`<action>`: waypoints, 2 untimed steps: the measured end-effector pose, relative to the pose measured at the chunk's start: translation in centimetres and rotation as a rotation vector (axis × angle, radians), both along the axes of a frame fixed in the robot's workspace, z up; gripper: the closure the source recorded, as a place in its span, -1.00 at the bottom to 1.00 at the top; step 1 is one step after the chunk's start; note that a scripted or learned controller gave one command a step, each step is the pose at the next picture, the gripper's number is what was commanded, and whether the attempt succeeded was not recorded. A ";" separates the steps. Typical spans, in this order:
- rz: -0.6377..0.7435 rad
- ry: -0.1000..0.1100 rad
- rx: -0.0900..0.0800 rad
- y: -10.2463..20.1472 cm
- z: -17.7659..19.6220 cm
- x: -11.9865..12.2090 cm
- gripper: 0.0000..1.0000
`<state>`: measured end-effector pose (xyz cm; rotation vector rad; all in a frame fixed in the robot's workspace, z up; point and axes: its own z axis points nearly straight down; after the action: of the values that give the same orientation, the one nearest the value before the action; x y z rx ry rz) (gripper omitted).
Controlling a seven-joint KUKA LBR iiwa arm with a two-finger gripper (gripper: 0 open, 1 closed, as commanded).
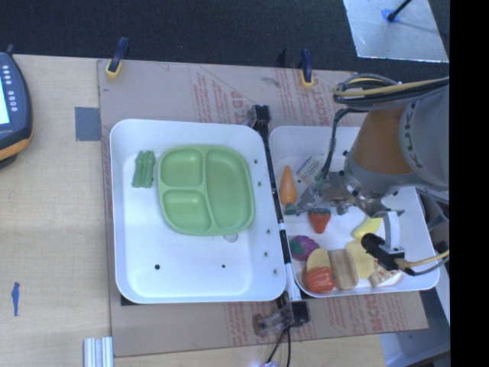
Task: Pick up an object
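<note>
My gripper (321, 199) hangs low in the right bin (428, 281), in its upper left part. Just below it in the view lies a red strawberry (319, 221) with a green top, close to the gripper tip. An orange carrot (287, 185) lies to the gripper's left by the bin wall. The grey wrist with its orange band (382, 144) covers the bin's upper right. Nothing is seen held by the gripper.
Purple grapes (303, 245), a red tomato (319, 279), a bread slice (345, 267) and yellow pieces (368, 228) crowd the right bin's lower half. The left bin (137, 274) holds a green divided plate (206, 189) and a green bean bundle (143, 169).
</note>
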<state>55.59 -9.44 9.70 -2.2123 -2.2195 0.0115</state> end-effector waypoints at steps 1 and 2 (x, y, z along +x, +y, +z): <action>0.004 -0.017 -0.003 -1.4 -0.4 10.5 -1.00; -0.002 -0.001 0.001 -0.3 -0.6 3.5 -1.00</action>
<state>59.13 -9.78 9.13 -2.2145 -2.2178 0.0088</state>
